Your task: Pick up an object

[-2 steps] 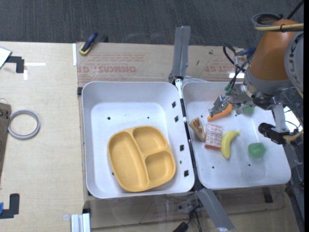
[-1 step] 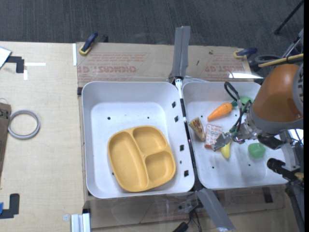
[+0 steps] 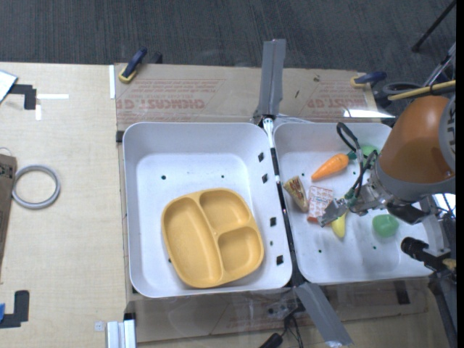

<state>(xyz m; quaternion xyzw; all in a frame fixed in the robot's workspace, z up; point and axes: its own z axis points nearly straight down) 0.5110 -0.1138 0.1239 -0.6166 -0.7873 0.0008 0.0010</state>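
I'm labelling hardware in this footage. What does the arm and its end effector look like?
The arm shows a large rounded orange section above a grey wrist. The end effector is a small grey metal piece with slim fingers. Dark cables run along the wrist.

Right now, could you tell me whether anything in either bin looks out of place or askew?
Nothing looks spilled or damaged. The yellow divided plate sits skewed in the left bin, and the right bin holds a loose jumble: carrot, small packets, green piece.
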